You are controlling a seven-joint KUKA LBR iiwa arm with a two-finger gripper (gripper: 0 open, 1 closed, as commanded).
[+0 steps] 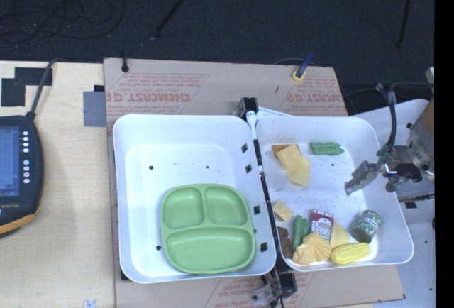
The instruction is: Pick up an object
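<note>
Overhead, camera view, contents listed from the picture's left to right.

Left bin [135, 150]: one green divided plate [207, 228], three compartments, lying flat toward the near side.

Right bin [362, 130]: a mixed lot of small objects.
- Yellow wedge [294, 163], far left part of the bin, with a brownish edge at its top.
- Green bean-shaped piece [326, 149], just beside the wedge toward the far wall.
- Small yellow block [282, 211], against the divider between the bins.
- Dark green pepper-like piece [301, 228], near the front, touching the red carton [321, 224].
- Yellow corn cob [350, 253], at the front wall, lying on its side.
- Pale yellow ridged pieces [313, 248], heaped beside the cob.
- Small can with a green label [366, 226], front right corner, tilted.

Gripper [358, 179]: reaches in from the right edge over the right side of the right bin, above bare floor between the bean-shaped piece and the can. Whether it is spread or closed cannot be told from this angle; nothing is seen held in it.

Surroundings: cardboard sheet [213, 86] under both bins; handheld control pendant [18, 172] on the bench at far left.
</note>
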